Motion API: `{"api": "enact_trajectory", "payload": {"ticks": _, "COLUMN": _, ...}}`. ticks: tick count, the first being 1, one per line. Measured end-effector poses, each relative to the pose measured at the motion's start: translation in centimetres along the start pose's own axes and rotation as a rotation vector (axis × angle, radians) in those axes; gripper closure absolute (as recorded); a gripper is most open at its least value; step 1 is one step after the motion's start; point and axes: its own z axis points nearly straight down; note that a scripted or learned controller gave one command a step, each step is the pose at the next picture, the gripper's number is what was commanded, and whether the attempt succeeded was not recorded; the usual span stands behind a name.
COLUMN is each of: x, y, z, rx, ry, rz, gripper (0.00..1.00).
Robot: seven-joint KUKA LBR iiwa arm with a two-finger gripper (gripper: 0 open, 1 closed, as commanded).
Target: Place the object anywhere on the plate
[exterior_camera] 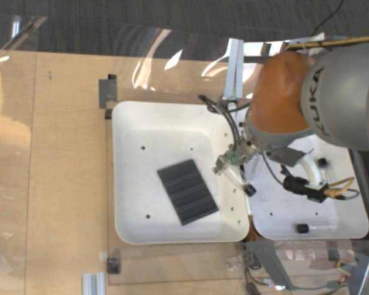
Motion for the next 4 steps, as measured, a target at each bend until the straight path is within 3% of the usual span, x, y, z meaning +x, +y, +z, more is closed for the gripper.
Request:
{"api": "enact_trajectory", "payload": {"ticks": 1, "x": 0.7, "y": 7.9, "z": 0.0, "rx": -0.002, "ry": -0.001, "rz": -0.237, "gripper": 1.00}}
{"api": "enact_trajectory", "payload": {"ticks": 2, "x": 4.9, "y": 10.6, "z": 6.3, "rx": 0.001, "ry": 0.001, "rz": -0.033, "gripper": 1.00}}
{"api": "enact_trajectory", "payload": {"ticks": 3, "x": 10.1, "y": 4.5, "z": 8.4, "rx": -0.033, "ry": -0.020, "rz": -0.375, "gripper": 1.00}}
{"api": "enact_trajectory", "payload": {"ticks": 4, "x": 18.3, "y": 7.5, "z": 8.7, "rx": -0.028, "ry": -0.020, "rz": -0.666, "gripper": 1.00}}
